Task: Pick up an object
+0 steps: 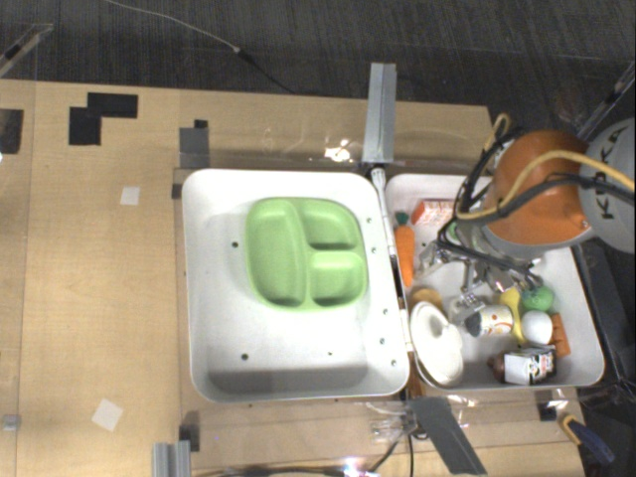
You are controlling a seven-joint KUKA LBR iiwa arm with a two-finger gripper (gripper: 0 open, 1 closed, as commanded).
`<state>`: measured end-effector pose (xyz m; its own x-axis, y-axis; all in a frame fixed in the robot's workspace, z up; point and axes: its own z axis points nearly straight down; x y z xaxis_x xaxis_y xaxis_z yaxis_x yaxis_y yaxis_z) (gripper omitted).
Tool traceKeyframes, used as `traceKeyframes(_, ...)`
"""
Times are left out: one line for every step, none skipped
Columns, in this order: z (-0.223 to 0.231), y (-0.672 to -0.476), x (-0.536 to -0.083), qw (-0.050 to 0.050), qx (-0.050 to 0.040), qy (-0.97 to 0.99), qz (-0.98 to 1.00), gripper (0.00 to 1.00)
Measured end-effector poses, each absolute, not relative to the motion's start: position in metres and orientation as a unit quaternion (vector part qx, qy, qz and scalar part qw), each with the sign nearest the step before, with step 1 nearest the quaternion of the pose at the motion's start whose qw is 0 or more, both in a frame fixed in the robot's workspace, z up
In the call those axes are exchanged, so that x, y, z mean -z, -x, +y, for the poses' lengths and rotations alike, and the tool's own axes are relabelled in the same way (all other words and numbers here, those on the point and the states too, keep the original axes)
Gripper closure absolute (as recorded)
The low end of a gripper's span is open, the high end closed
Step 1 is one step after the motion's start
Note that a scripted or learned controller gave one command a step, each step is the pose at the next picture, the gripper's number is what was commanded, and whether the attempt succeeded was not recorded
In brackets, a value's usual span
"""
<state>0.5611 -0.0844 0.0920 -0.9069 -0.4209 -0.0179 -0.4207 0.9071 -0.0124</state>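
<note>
Claw (465, 278) — hanging low over the middle of the right bin (592, 366), under the arm's orange band (537, 199); how it is set cannot be told from here, and nothing is showing as gripped.

Items lying outward from it, right bin:
- small white cup with dark and yellow markings (490, 319), sitting just beside and below the claw, toward the bench's front edge. To my eye the nearest candidate for the pick.
- yellow piece (511, 298), just right of the claw, touching the cup's upper side.
- green ball (539, 297) and white egg (537, 327), a little further right.
- white bowl (436, 338), lying at the bin's left wall, front-left of the claw.
- orange carrot (404, 247), resting along the left wall with its long axis running front to back, left of the claw.
- red-and-white packet (432, 213), at the back.
- dark-labelled can (527, 367), on its side at the front.

Left bin (209, 266): green divided plate (303, 251), sitting well apart from the claw.

Judgement — the coming move is turning on a short drop toward the cup, front and slightly right.
</note>
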Motion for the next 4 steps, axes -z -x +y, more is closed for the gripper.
traceKeyframes(-0.108,-0.528,-0.092,0.012,0.0040,0.266,0.964,0.00)
traceKeyframes(-0.093,-0.539,-0.093,0.010,0.0049,0.167,0.986,0.00)
traceKeyframes(-0.085,-0.563,-0.092,0.008,0.0033,0.138,0.990,0.00)
traceKeyframes(-0.083,-0.569,-0.107,0.019,0.0043,0.138,0.990,1.00)
